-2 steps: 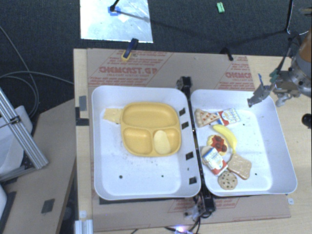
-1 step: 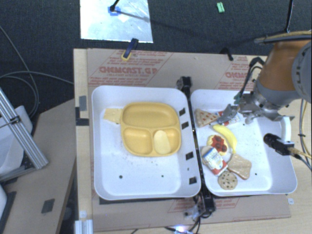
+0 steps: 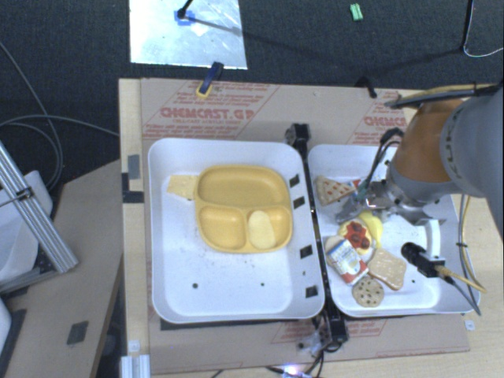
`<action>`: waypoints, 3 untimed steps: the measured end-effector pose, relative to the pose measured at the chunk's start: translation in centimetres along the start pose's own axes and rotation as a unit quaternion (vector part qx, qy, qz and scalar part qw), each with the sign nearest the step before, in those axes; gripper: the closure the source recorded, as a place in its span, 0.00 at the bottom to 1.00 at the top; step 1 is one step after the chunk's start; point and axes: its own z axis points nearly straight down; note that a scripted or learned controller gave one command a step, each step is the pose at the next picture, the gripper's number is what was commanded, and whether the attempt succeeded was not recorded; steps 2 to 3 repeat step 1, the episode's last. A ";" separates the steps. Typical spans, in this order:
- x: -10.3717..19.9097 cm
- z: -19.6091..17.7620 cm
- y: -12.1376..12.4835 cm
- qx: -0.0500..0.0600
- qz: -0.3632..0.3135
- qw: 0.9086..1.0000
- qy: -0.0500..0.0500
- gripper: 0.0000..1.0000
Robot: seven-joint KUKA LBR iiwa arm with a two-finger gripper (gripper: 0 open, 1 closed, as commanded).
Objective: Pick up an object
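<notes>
Arm (image 3: 465, 144) cut off at right edge; tool (image 3: 352, 209) fingers indistinct.

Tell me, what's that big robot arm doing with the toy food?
The grey robot arm with the orange band is reaching into the right white bin, trying to pick something up. Its gripper sits low among toy food, beside the pizza slice and the yellow-and-red piece. The yellow divided plate rests in the left white bin.

Dark carpet floor (image 3: 63, 46) surrounds a cardboard-topped bench (image 3: 236, 105), with a shiny metal sheet (image 3: 187, 22) beyond.
</notes>
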 end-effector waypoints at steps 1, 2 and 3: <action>-0.1 -1.5 0.2 -0.003 0.000 1.000 -0.001 1.00; -0.1 -1.5 0.2 -0.003 0.000 1.000 -0.001 1.00; -0.1 -1.5 0.2 -0.003 0.000 1.000 -0.001 1.00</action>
